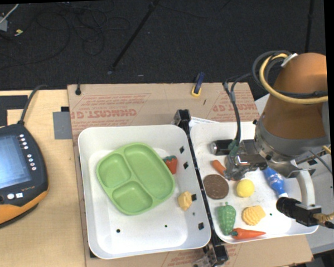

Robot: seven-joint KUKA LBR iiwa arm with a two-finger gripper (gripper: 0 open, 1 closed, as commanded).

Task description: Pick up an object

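Two bins, one green tray

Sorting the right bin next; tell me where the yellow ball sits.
The yellow ball lies in the right bin, right of the brown disc and above the corn cob.

lime green divided plate in the white left bin; yellow ball, brown disc, orange carrot, blue bottle right.
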